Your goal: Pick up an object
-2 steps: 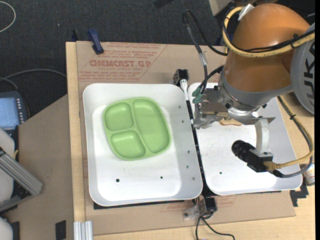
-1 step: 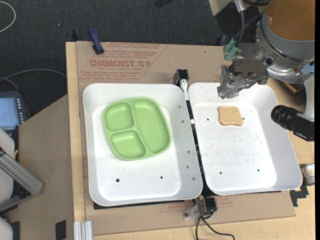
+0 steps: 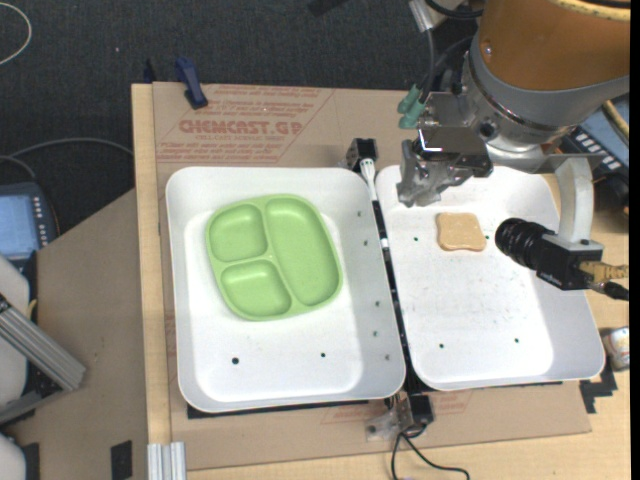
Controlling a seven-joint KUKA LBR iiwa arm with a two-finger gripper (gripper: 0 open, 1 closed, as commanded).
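A tan, bread-slice-shaped object (image 3: 461, 232) lies flat in the right white bin (image 3: 480, 348), near its far side. My gripper (image 3: 420, 194) hangs over the far left corner of that bin, just left of and slightly beyond the tan piece. Nothing shows between its fingers. A green three-compartment plate (image 3: 273, 256) rests in the left white bin (image 3: 270, 373).
A black cylindrical fixture (image 3: 535, 247) on a white bracket juts over the right bin's right side, close to the tan piece. The bins sit on a brown cardboard sheet (image 3: 240, 118). Black clips hold the seam between the bins.
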